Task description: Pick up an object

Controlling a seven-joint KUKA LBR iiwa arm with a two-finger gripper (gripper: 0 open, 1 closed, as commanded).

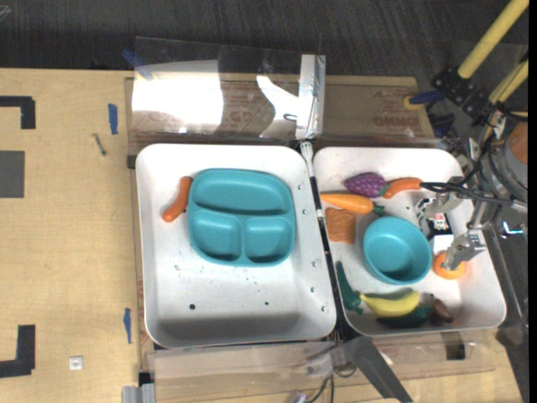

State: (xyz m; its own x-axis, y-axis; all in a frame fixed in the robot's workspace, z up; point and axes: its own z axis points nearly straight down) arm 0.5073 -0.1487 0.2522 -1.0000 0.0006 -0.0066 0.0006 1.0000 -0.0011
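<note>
The left bin (159,225) holds a blue plate with three parts (242,217) and a small orange hot dog (177,200) just beside it. The right bin (487,296) holds a blue bowl (396,248), a carrot (346,201), purple grapes (365,183), a banana (392,303) and a brown bread slice (340,224). The gripper (457,254) hangs low just right of the bowl, over a small orange ring (446,267). I cannot tell how it is set.

clear plastic sheet (226,99) behind bins, blue tape (112,117) on bench.
</note>
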